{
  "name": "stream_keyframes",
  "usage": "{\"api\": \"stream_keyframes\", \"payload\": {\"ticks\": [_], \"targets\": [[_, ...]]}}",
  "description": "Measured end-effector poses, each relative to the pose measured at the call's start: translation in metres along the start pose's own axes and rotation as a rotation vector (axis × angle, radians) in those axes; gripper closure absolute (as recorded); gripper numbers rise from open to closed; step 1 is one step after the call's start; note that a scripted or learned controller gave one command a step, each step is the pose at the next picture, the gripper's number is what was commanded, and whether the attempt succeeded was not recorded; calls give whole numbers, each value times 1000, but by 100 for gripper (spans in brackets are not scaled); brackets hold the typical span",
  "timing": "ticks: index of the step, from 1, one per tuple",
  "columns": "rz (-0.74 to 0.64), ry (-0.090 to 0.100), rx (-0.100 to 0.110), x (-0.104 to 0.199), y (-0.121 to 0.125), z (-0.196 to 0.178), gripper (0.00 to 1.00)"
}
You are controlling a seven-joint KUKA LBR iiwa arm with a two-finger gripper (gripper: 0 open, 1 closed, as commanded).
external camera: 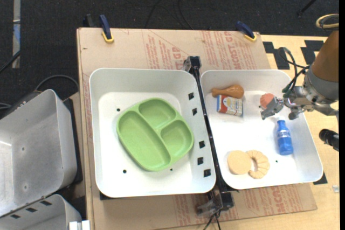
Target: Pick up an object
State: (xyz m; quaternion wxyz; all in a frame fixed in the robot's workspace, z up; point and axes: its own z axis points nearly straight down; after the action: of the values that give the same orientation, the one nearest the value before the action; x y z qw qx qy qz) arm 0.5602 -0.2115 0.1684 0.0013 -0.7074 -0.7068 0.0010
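Your two-finger gripper (pixel 272 107) hangs over the upper right part of the right-hand white bin (pixel 315 169), reaching in from the right below the grey arm with its orange band (pixel 328 59). Its dark metal fingertips sit just beside a small reddish-orange rounded object (pixel 266 98), at that object's lower right, but you cannot tell from this slanted view whether the fingers are spread or pressed together, nor whether they touch it. Nothing is visibly between them. Just below the gripper lies a small blue plastic bottle (pixel 284 138) with its long axis running nearly up and down the view, its narrow cap end pointing up toward the gripper and its wider base toward the near rim. To the left of the gripper you see a small white and blue carton (pixel 230 105) lying flat, and touching its top edge a brown drumstick-shaped toy (pixel 229 91), long axis roughly left to right, thin end pointing left. Near the front of the same bin rest two tan pieces side by side and touching: a round flat biscuit-like disc (pixel 236 162) and a ridged crescent-shaped pastry (pixel 259 164). Across the central divider, the left-hand white bin (pixel 102 116) holds a light green plastic plate with three compartments (pixel 154 133), tilted diagonally within the bin.
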Motion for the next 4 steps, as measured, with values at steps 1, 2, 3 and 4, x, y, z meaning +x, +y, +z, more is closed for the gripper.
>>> {"api": "stream_keyframes", "payload": {"ticks": [1, 2, 3, 4], "targets": [[-4, 0, 0, 5, 10, 55, 0], [-3, -1, -6, 4, 11, 41, 100], [-4, -2, -8, 6, 16, -3, 100], [-5, -2, -9, 15, 13, -53, 100]]}}
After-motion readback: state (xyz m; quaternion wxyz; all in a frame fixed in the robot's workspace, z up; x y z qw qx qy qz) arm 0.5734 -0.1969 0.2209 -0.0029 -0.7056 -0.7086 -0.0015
